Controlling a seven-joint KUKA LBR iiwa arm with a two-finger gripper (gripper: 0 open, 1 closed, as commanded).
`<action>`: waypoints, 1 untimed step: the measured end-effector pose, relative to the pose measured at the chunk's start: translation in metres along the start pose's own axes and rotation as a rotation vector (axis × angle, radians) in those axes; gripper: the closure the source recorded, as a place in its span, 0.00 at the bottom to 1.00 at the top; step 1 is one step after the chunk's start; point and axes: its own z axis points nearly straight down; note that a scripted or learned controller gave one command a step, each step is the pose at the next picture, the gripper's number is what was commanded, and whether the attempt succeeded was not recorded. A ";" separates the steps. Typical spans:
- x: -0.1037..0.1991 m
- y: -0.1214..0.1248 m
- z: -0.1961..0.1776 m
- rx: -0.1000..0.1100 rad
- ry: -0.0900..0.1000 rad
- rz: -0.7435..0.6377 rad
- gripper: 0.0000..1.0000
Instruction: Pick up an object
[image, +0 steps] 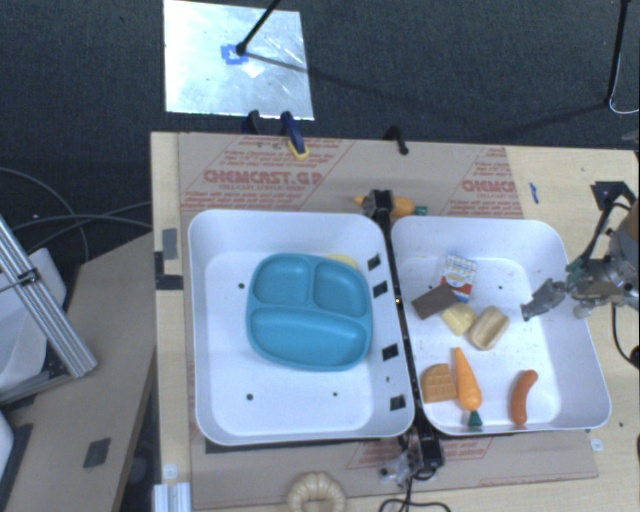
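The jaws (540, 298) hang inside the right bin (575, 250), holding nothing, right of the bread roll (488, 327); open or closed, hard to tell.

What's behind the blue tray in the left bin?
A yellow thing peeks out past the blue tray's far edge in the left bin; the tray covers most of it, so I can't identify it.

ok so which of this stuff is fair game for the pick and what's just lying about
For the pick, all in the right bin:
carrot
sausage
bread roll
cracker
brown piece
small carton
gripper

Just lying about:
blue divided plate in the left bin
foil sheet
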 end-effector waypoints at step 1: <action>0.000 0.002 -0.004 -0.009 -0.002 -0.002 0.00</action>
